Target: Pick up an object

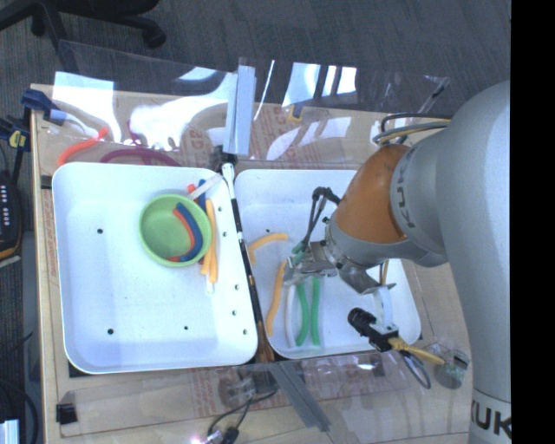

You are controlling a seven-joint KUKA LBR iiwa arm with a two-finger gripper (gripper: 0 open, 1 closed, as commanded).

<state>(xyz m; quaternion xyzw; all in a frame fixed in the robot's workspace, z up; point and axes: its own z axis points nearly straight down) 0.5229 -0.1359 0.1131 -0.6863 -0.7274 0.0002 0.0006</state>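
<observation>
The gripper (299, 267) is lowered into the right bin (286, 195), directly over the green-handled tool (306, 312), presumably positioned for a grasp; nothing can be told of a hold. An orange strip (276, 295) lies beside. The left bin (104, 303) holds a green bowl (169, 230). Both bins rest on a wooden bench (156, 395) above grey carpet (260, 30).

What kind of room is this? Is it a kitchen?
Probably a robot lab, not a kitchen. A big grey robot arm reaches over two white bins on a workbench, cables trail along the bench edge, and an office chair base stands on carpet.
</observation>
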